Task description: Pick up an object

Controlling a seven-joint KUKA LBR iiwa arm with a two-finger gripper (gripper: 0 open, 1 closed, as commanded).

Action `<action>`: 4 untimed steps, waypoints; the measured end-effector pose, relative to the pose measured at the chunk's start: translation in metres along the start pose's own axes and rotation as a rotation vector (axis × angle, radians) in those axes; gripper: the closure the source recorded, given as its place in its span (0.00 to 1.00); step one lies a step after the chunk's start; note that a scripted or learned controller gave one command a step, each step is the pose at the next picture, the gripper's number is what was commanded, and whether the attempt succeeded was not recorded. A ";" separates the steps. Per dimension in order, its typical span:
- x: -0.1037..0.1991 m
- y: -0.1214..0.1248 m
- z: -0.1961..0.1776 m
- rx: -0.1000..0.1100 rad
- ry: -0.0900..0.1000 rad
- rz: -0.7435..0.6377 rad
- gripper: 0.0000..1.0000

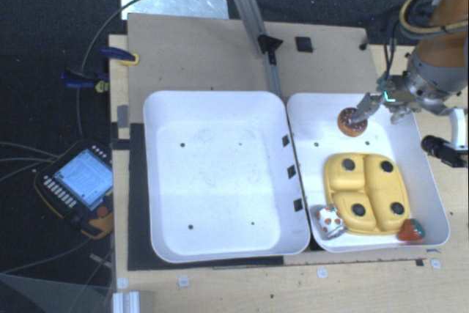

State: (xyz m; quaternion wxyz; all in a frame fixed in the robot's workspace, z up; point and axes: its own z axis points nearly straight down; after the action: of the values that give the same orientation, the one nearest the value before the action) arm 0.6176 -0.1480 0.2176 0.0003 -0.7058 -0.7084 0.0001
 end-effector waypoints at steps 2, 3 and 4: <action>-0.007 0.000 0.059 0.001 -0.001 0.002 0.00; 0.000 0.007 0.116 -0.001 0.000 -0.001 0.00; -0.001 0.011 0.128 -0.008 -0.002 0.000 0.00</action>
State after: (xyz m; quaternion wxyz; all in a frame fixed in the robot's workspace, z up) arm 0.6282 -0.1490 0.0895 -0.0035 -0.7057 -0.7084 -0.0022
